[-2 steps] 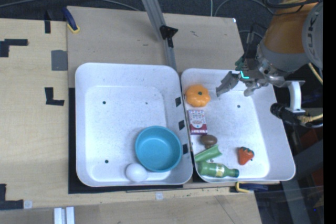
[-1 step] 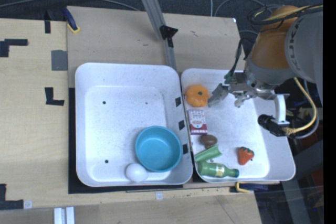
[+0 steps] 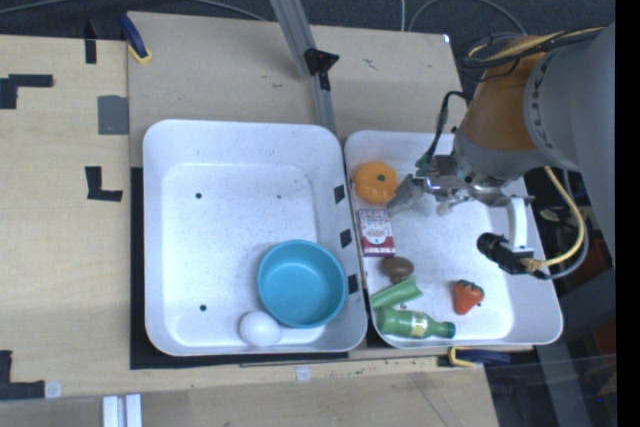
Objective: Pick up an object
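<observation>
My claw (image 3: 412,193) hung in the right bin (image 3: 540,315), just beside the orange (image 3: 376,182); I could not tell how it was set. I feared the round orange would roll toward the carton (image 3: 376,233) or the bin's wall if nudged off-centre.

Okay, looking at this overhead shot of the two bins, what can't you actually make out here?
- Gripper in the camera view: blurred and partly under the wrist, so its grip state is unreadable.
- Red carton: print too small to read.
- White ball: partly hidden by the blue bowl.
- Green bottle: label too small.
</observation>
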Controlling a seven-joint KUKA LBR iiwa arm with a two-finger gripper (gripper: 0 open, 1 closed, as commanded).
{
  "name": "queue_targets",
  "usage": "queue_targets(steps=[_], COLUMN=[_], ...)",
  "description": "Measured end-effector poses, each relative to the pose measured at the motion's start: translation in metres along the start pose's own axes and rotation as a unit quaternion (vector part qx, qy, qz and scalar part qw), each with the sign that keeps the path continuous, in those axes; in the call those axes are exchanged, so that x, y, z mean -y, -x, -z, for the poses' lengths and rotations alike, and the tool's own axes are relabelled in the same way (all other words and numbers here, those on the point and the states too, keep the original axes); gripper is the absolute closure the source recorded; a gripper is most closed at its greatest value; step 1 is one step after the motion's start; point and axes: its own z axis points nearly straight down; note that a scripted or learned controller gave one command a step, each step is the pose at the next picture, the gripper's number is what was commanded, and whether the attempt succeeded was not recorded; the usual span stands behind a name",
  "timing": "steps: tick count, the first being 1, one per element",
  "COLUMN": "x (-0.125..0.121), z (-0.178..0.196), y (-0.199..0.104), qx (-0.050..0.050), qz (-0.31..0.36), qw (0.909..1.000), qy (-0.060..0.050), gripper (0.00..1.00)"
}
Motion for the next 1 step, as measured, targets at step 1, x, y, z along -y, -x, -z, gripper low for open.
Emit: queue_targets(steps=[1], x=[-0.0043], z=[-0.032], y=[0.0005], qx=[-0.001], qz=[0.0], qw=[1.0], qy=[0.007], gripper=[0.0])
